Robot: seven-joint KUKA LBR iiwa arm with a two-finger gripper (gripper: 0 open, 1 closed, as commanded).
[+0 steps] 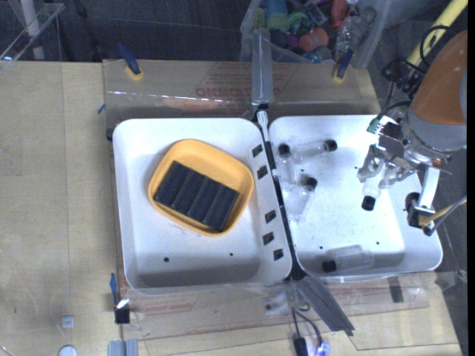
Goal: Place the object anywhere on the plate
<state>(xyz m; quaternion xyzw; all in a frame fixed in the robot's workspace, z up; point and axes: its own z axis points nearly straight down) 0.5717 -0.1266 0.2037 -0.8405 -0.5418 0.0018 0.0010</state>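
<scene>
Hanging over the right bin [415, 254], the gripper [384, 175] sits low above the white floor, and whether it is spread or pinching is something I cannot tell at this slant. Just beside it, on the side toward the divider, a small dark-tipped piece [367, 201] stands almost upright. It may be a capped vial or part of the tool; it is too small to tell, so I would not count anything as held.

Farther from the gripper, toward the divider, lie the likely objects. One clear vial [310, 148] with a black cap lies on its side, and a second vial [303, 188] lies nearer the camera. A third vial [347, 259] rests against the near wall, below the gripper in the view.

These look light, rigid and smooth. Clear plastic or glass would be slippery (and a round body will roll away if nudged). The better hold is probably across the middle of the barrel, square to its long axis, rather than at the cap end.

Well beyond all of these, across the divider, the yellow plate [167, 165] with a dark ridged insert sits in the left bin [133, 258], with no vial on it yet.
</scene>
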